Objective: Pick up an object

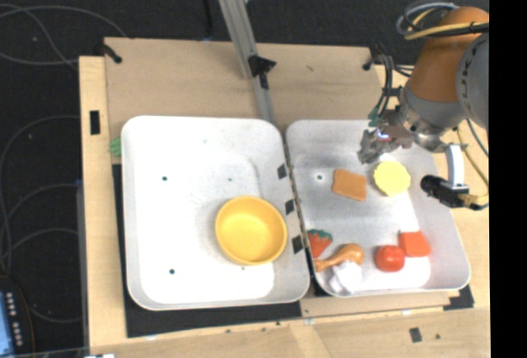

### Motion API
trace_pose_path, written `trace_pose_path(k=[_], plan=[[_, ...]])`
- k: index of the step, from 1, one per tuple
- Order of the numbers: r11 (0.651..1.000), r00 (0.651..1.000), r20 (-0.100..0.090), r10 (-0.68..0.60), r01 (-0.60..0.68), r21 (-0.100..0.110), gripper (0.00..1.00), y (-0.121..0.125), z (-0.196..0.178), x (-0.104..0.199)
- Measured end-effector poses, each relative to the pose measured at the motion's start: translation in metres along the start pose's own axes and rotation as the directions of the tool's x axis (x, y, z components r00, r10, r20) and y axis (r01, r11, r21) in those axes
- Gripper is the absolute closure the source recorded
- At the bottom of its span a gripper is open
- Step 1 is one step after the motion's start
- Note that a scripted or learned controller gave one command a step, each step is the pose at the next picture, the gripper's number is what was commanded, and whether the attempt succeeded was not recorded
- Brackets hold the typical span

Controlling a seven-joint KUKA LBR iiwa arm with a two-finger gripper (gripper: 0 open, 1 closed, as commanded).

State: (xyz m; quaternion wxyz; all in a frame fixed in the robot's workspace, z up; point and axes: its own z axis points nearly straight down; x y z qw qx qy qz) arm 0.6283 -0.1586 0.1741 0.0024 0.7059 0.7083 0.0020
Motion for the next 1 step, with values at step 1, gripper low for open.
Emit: trace_pose_path(k=[1], plan=[[1.0, 1.0, 0.0, 0.0, 0.0, 0.004, 1.0, -0.0034, -0.0432, 0.0035]])
